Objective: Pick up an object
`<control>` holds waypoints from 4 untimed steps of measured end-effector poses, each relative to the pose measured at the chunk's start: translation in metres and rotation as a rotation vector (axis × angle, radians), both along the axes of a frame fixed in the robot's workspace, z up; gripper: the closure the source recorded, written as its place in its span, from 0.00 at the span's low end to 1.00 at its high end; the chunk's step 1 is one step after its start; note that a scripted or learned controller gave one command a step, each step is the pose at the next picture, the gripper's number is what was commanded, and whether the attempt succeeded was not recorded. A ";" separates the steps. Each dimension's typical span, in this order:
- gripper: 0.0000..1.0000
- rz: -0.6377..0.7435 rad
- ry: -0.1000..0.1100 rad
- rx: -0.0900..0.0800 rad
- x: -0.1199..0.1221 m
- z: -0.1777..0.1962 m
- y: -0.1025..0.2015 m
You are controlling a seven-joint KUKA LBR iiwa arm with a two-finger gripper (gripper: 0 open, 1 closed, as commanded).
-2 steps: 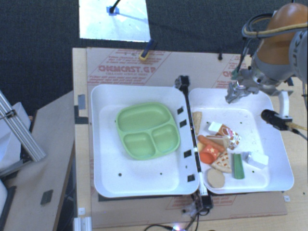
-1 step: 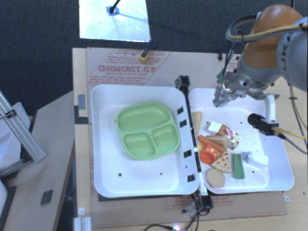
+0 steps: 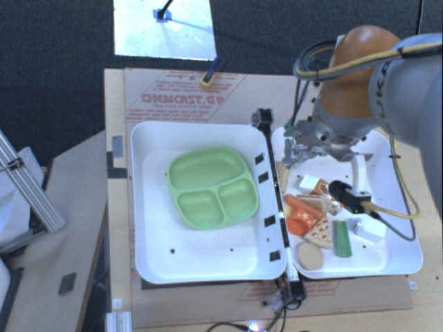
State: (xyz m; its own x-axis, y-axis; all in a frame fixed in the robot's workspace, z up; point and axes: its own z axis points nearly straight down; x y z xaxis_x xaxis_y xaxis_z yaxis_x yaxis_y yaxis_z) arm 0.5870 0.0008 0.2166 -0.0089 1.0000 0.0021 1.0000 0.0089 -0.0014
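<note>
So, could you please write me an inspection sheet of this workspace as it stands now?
Surface: bench with printed sheet bearing two white bins side by side.
Job's things: right bin holds toy food in a pile: carrot, green block, round cookie, white blocks.
Clutter: green divided tray lies in the left bin, compartments bare.
Grippers: gripper hangs low over the right bin's far end; finger state unclear.
Cables: yellow and grey cables loop along the arm and across the right bin.
Surroundings: dark floor, pale square panel beyond the bench, metal frame at left.
</note>
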 end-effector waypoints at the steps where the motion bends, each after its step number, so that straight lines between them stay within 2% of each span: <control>1: 1.00 -0.002 -0.003 -0.001 -0.009 0.016 0.006; 2: 1.00 -0.008 -0.003 -0.002 -0.009 0.012 0.001; 3: 1.00 -0.003 -0.004 -0.001 -0.002 0.018 0.011; 4: 1.00 -0.006 -0.001 -0.002 -0.003 -0.001 0.013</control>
